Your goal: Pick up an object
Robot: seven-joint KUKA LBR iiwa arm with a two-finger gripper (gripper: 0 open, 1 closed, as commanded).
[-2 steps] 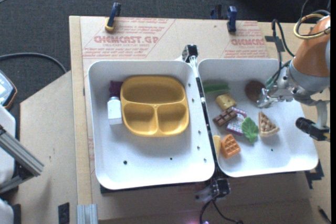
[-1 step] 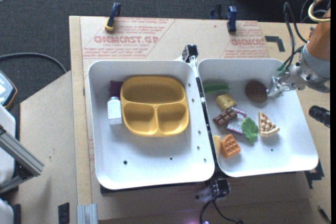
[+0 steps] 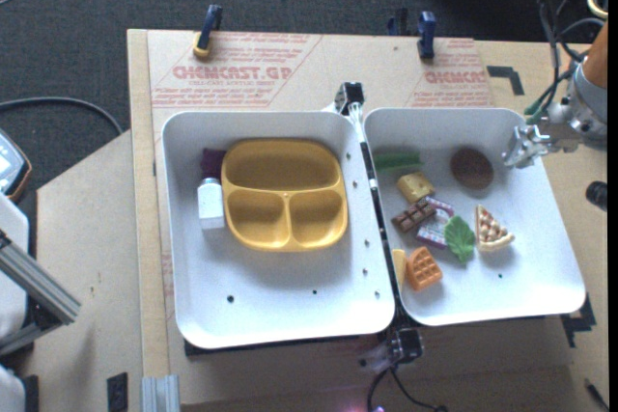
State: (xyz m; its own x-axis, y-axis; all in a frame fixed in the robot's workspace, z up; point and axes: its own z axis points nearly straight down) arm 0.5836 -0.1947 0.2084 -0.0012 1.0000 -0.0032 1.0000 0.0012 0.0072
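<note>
You've got the gripper (image 3: 519,148) hanging at the right bin's (image 3: 541,304) far right rim; its fingers look metallic and small here, and I can't tell how wide they're parted, tho nothing visible sits between them. Closest target is the brown round piece (image 3: 472,167), just left of the fingers. Further left and nearer the camera: yellow block (image 3: 416,185), green strip (image 3: 397,160), chocolate bar (image 3: 415,215), green leaf (image 3: 459,237), pizza slice (image 3: 491,229), waffle (image 3: 423,267). Risks, IMO: the fingers sit so near the bin wall that a straight drop could clip the rim; the brown piece is low and round, so it may squirt out when pinched; the middle toys are packed touching, so a grab there could catch two or shove neighbours. Surface: smooth white plastic bins, slippery, on a cardboard-covered tabletop (image 3: 290,63) w/ clamps (image 3: 208,31). Far left of the fingers, the left bin (image 3: 193,304) holds a yellow divided tray (image 3: 284,193) and a white bottle (image 3: 210,204). Dark carpet and cables around.
</note>
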